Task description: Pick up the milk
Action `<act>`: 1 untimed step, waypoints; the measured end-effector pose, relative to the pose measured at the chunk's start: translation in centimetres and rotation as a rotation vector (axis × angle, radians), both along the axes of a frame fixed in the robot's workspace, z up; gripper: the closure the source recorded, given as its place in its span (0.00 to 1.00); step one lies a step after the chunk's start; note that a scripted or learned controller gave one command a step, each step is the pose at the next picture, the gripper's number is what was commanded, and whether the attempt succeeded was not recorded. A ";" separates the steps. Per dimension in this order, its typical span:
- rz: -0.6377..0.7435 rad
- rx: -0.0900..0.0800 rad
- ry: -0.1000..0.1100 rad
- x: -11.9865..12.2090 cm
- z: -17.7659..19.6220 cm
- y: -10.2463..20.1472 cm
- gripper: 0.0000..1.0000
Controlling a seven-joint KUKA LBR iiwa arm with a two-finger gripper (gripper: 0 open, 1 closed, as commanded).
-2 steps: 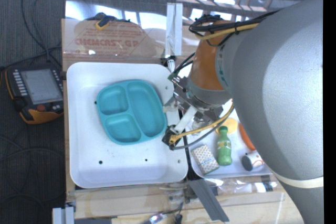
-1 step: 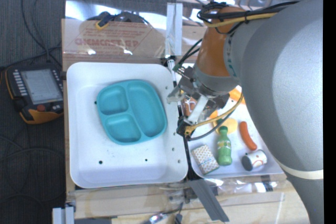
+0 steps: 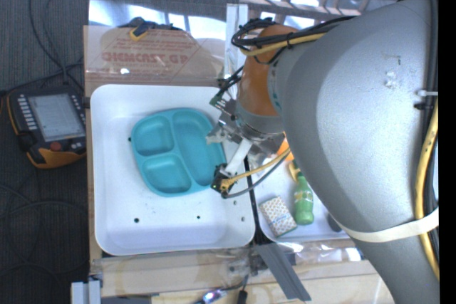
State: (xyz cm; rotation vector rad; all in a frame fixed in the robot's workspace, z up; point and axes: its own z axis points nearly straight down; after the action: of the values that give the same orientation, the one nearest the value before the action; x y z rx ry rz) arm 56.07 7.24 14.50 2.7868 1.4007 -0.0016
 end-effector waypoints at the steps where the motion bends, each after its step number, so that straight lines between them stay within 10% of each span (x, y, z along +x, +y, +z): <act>1: -0.459 0.018 0.008 -0.5 3.8 0.1 0.00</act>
State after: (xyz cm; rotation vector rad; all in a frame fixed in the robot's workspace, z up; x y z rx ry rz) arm 55.56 7.33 18.29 3.0513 0.7354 -0.0080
